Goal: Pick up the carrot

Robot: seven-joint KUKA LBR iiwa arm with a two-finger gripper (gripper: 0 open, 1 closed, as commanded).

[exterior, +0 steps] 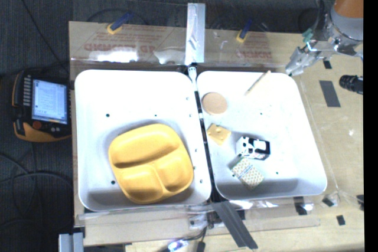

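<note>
Right of the tray (pixel 151 161), in the right bin (pixel 286 127), lies everything loose; no piece there reads plainly as a carrot, so its place cannot be told.

Hazards, judged:
- Wrong pick. With no clear orange root shape, the program may close on the disc (pixel 214 102) or the cube (pixel 218 134), both right of the tray and close to the wall between the bins.
- Wall strike. Both of those sit near that wall, so a descent there could catch the rim.
- Crowded grasp. Further right of the tray, the black-and-white piece (pixel 254 147) and the packet (pixel 248 173) lie just beside each other; a close there could nudge or take both.
- Miss on the stick (pixel 257 82), up and right of the tray: thin, flat on the floor, likely to slip out.
- Long approach. The gripper (pixel 304 57) hangs far right of the tray, outside the right bin's top corner; how wide it stands cannot be told.

Count:
- Pendant (pixel 41 104), far left of the tray: 1
- Left bin (pixel 118 85), holding the tray: 1
- Tray, yellow, sectioned: 1
- Right bin: 1
- Disc, tan: 1
- Cube, yellow: 1
- Black-and-white piece: 1
- Packet, patterned: 1
- Stick, pale: 1
- Gripper: 1
- Clips on the back board, above the tray: 2
</note>
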